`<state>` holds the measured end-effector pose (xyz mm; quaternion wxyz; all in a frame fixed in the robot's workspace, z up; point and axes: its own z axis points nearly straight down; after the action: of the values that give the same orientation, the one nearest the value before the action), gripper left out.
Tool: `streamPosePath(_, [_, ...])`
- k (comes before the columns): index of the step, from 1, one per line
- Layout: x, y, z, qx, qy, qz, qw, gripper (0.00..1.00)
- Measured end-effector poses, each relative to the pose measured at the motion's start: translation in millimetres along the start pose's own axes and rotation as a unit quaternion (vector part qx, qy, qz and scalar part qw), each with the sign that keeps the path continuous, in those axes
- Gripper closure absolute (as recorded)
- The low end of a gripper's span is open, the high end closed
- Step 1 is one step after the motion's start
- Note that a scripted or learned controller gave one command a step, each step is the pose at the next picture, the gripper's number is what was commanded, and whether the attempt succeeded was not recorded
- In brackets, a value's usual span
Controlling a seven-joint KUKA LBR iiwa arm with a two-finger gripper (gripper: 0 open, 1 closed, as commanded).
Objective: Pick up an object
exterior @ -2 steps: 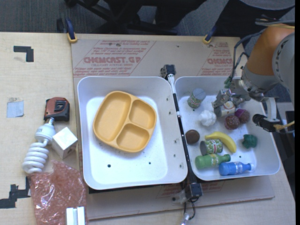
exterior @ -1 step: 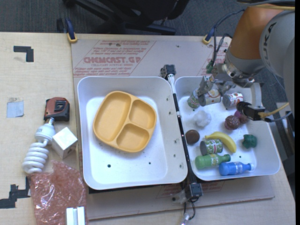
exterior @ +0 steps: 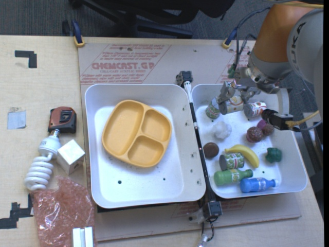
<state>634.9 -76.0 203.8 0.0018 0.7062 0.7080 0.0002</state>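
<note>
You have even, fairly bright overhead light across the tabletop [exterior: 41, 45]; no harsh glare. Shadows are soft and short: note the faint one under the yellow divided plate [exterior: 136, 133] in the left bin [exterior: 103, 189]. The white bin walls read slightly bluish without blowing out. Your top edge falls off into near-black. Focus is moderate throughout; the print on the brown board [exterior: 123, 65] is soft, barely legible. Straight edges bow slightly near the frame borders.
</note>
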Motion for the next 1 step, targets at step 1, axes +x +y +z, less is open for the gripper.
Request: streamPosePath(1, [-0.5,0.7,-10.0,-0.001,-0.001,-0.001,1.0000,1.00])
